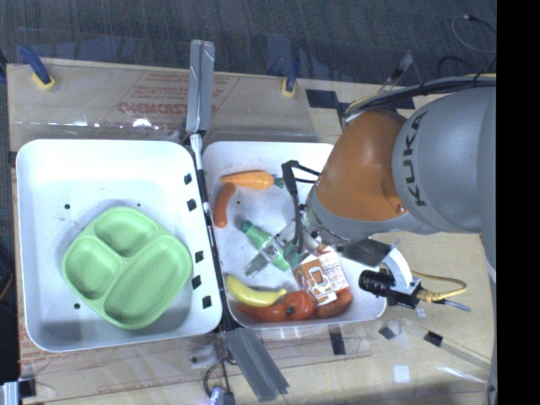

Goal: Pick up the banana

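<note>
The yellow banana lies near the front edge of the right bin, resting against a red pepper. My gripper hangs low over the middle of the right bin, under the arm's orange band. It is just over a green bottle, up and to the right of the banana and apart from it. The arm's bulk hides the gripper's upper part and the bin's right side.
In the right bin there are also an orange carrot at the back, a brown sausage by the left wall and an orange carton beside the pepper. The left bin holds a green divided plate.
</note>
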